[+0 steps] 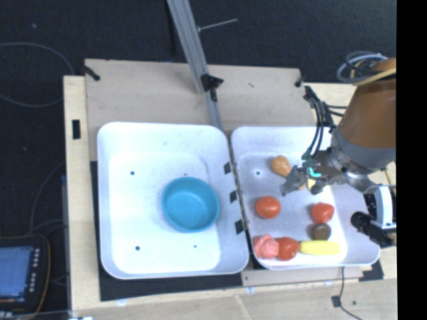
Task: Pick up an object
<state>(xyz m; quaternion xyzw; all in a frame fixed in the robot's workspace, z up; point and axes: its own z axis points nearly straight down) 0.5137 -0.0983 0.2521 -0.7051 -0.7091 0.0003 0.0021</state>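
A: Tomato (267,207), the red round piece at the right bin's (248,147) middle, looks light, smooth and likely slippery; grasp across its widest part.

B: Gripper (301,184)?

A: Fingers spread, holding nothing, poised just right of it.

B: Contents, near to far?

A: Pink piece (265,247), banana (320,248), then orange piece (281,165). Left bin (113,139) holds a blue bowl (191,203).

grey arm (363,149), orange band (373,112), black cables (320,115).
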